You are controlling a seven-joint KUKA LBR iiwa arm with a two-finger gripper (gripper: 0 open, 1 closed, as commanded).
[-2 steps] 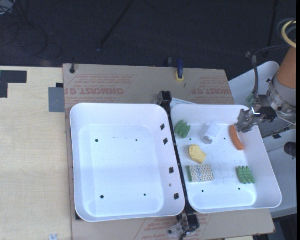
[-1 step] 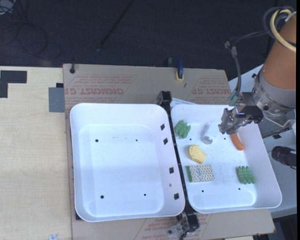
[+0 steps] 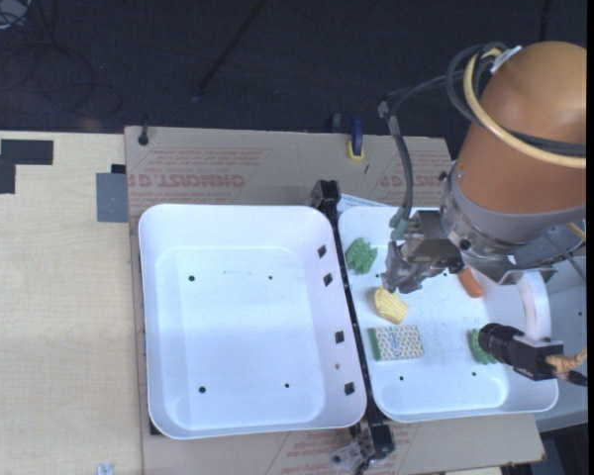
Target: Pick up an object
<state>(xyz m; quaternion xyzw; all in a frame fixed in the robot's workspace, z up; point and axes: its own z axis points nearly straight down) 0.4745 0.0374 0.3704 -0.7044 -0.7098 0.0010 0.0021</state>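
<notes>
The orange-banded wrist (image 3: 520, 127) looms over the right bin (image 3: 445, 404); its gripper (image 3: 401, 277) hangs just above a yellow corn-like piece (image 3: 391, 307) near that bin's left wall. Whether the claw is wide or narrow, I cannot tell. Descend straight onto the piece, avoiding the green leafy piece (image 3: 360, 255) and patterned sponge (image 3: 396, 342).

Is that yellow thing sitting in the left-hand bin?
No, the yellow object lies in the right bin, just below the gripper.
</notes>
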